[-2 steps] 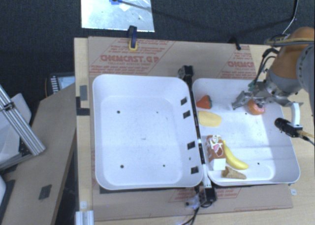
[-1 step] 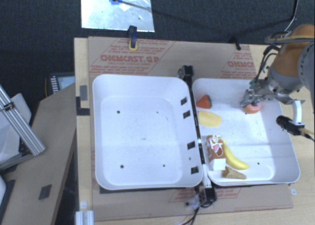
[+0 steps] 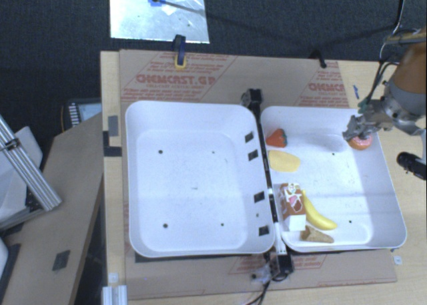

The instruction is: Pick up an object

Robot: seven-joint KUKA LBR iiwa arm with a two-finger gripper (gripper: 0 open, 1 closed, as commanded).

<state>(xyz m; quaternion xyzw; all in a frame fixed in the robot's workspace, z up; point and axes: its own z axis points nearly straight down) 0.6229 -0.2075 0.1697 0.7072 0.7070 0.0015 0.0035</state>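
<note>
Nearest the lens, crust piece [image 3: 316, 235], banana [image 3: 316, 215] and small carton [image 3: 293, 205] crowd the right bin's [image 3: 383, 183] front-left corner. Tool [image 3: 360, 134] hangs at that bin's far-right rim, apparently pinching a pinkish-orange round thing [image 3: 361, 141], lifted clear, likely the pick.

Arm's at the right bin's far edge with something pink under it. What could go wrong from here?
1. The small pink round object sits right under the end effector at the right white bin's rim; a lift may drop it outside.
2. The grip isn't visible, so the lift may come up empty.
</note>
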